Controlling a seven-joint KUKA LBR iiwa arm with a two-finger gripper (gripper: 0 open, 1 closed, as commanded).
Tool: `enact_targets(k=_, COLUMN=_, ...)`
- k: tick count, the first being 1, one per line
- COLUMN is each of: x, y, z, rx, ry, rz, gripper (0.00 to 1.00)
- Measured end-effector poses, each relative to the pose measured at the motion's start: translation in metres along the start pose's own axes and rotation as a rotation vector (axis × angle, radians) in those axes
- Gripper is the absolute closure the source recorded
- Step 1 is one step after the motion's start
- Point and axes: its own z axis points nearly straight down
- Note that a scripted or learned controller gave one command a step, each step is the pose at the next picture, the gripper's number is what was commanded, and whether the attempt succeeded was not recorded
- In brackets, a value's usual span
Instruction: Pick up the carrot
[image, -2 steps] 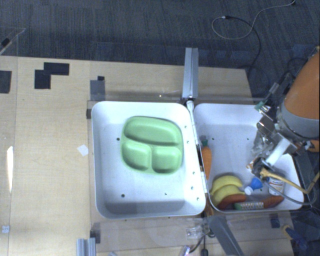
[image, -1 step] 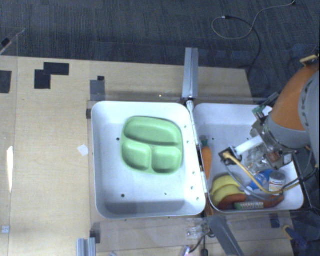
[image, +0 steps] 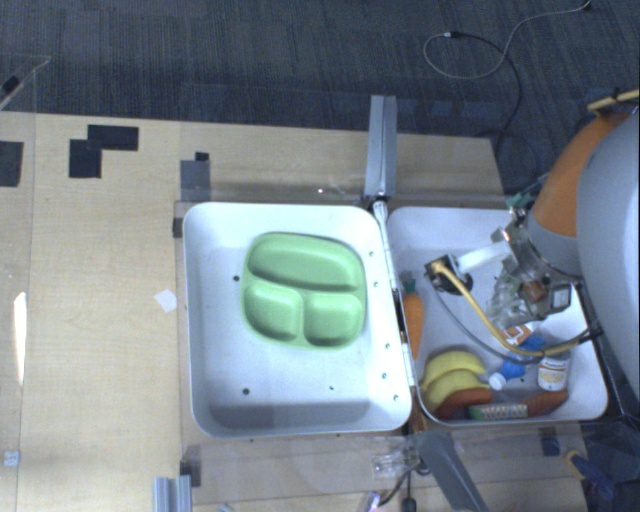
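Carrot (image: 413, 322): in right bin (image: 455, 222), hard against left wall, long axis running along it, near-vertical in view. Gripper (image: 518, 300): well right of carrot, slightly higher in view; finger state cannot be told. Bananas (image: 452, 370) just below carrot.

You see a pale wooden bench (image: 100, 330) bearing two white bins (image: 210, 400) side by side, frame centre.
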Motion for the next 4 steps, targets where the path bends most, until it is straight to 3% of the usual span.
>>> enact_targets(k=1, x=0.038, y=0.014, z=0.009, rx=0.0, ry=-0.001, rz=-0.001, gripper=1.0)
enact_targets(k=2, x=0.007, y=-0.001, z=-0.003, rx=0.0, ry=0.0, rz=0.003, gripper=1.0)
enact_targets(k=3, x=-0.045, y=0.036, z=-0.003, rx=0.0, ry=0.001, rz=0.003, gripper=1.0)
enact_targets(k=4, x=-0.034, y=-0.013, z=-0.025, rx=0.0, ry=0.002, rz=-0.016, gripper=1.0)
